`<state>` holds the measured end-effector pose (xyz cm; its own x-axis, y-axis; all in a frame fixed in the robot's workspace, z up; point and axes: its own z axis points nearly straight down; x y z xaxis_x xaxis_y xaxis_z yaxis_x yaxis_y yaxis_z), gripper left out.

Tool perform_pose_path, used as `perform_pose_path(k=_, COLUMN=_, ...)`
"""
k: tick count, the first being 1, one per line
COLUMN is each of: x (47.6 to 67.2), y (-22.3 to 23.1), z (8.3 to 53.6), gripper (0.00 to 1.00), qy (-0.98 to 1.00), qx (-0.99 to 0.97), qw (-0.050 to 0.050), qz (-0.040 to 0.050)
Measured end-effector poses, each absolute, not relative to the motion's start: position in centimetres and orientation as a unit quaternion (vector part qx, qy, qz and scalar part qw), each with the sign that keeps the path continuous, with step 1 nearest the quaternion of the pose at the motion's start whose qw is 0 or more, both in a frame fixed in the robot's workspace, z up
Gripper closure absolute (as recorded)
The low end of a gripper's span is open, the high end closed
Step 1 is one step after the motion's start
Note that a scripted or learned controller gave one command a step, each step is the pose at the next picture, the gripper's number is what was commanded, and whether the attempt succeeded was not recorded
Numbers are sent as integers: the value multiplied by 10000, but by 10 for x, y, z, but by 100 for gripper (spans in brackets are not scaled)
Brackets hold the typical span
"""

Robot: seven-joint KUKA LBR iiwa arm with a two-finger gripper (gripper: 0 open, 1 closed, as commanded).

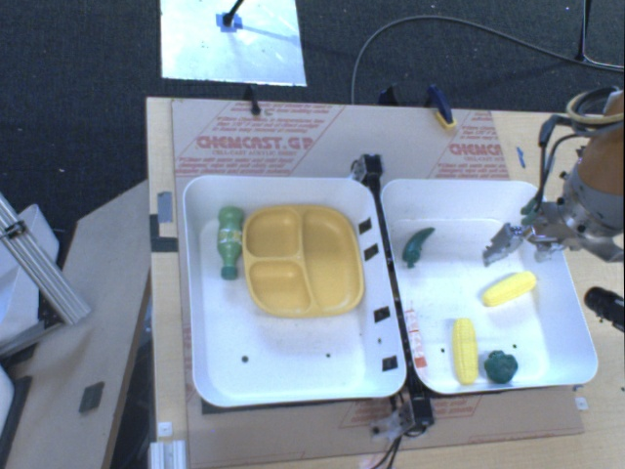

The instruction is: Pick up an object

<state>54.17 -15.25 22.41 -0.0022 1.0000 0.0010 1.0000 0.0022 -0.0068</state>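
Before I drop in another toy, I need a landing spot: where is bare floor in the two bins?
Left bin: bare along the front, below the yellow tray. Right bin: bare in the middle, between the green pepper and the corn. Crowded at its right, around the gripper, the lemon-yellow piece and the broccoli.

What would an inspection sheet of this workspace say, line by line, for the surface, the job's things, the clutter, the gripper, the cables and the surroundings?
Surface: two white bins, left bin and right bin, on a board printed CHEMCAST.
Job's things: right bin holds a green pepper, a lemon-yellow piece, a corn cob and a dark green piece.
Clutter: left bin holds a yellow divided plate and a green bottle beside it.
Gripper: the gripper hangs over the right bin, above the lemon-yellow piece, holding nothing.
Cables: a grey cable loops behind the bench.
Surroundings: dark carpet, a shiny plate.
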Motion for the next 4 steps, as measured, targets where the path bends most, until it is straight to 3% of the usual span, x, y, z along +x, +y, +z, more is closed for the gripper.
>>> perform_pose_path(k=1, x=544, y=-152, z=228, gripper=0, qy=-7085, qx=-7057, qw=-7, qz=-3)
perform_pose_path(k=4, x=541, y=-152, z=88, gripper=0, qy=-7076, qx=-7066, qw=16, qz=8)
